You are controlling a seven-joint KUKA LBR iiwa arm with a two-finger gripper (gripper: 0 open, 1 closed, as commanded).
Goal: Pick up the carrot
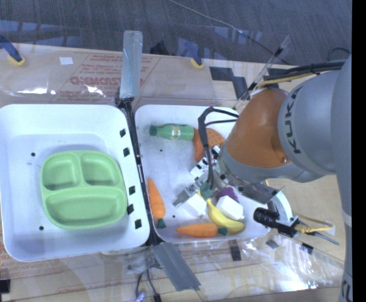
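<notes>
The arm point(283, 137) reaches in from the right over the right bin point(170, 115), and its tool point(192, 192) hangs low in the middle of that bin. The view is too small and cluttered around the tip to tell how wide the tool stands, and nothing can be seen held in it.

Two carrots lie in the right bin. One carrot point(155, 200) rests along the left wall, lengthwise and just beside the divider between the bins, apart from the tool. The second carrot point(199, 230) lies flat along the front wall, its leafy end touching or nearly touching a banana point(224, 220). A purple item point(224, 195) sits just behind the banana, close under the wrist.

A green bottle point(172, 131) lies on its side near the back wall, with bare white floor between it and the tool. The left bin point(7, 168) carries a green divided tray point(82, 189), well apart from the arm.
</notes>
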